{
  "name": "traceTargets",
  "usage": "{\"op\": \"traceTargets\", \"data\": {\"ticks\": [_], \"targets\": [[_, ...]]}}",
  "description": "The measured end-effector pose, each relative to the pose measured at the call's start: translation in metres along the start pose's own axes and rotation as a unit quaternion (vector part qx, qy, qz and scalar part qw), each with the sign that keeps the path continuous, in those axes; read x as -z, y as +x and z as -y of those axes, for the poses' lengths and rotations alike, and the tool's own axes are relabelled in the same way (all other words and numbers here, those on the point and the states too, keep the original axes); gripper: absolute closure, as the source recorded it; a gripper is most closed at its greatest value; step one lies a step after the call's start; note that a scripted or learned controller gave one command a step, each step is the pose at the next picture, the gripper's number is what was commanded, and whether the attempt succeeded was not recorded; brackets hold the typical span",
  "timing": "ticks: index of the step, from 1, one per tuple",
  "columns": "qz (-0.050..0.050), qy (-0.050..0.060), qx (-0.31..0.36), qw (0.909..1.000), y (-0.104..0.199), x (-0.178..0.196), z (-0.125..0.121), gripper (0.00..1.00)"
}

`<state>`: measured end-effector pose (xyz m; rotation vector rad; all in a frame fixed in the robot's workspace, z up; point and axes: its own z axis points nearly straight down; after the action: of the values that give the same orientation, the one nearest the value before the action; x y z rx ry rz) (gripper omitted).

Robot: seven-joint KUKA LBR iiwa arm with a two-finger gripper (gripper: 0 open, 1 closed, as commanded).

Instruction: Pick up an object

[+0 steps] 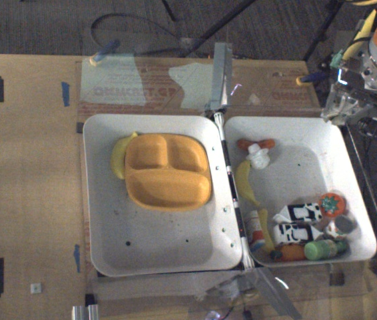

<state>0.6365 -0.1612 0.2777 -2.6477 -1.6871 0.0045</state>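
Orange plastic, a divided plate (168, 171) lies upside down in the left bin (102, 245), covering part of a yellow banana (118, 157) at its left edge. Most objects crowd the right bin's (358, 199) near corner: cow-patterned toy (300, 222), green bottle (324, 249), second banana (243, 182) along the divider. Its far-right floor offers open room. Gripper (348, 105) hovers over the far right rim; whether its fingers are open, I cannot tell
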Motion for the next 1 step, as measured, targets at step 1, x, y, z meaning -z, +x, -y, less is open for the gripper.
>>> {"op": "traceTargets", "data": {"ticks": [1], "targets": [[0.001, -0.001, 0.002, 1.0000, 0.0019, 0.0110, -0.0003, 1.00]]}}
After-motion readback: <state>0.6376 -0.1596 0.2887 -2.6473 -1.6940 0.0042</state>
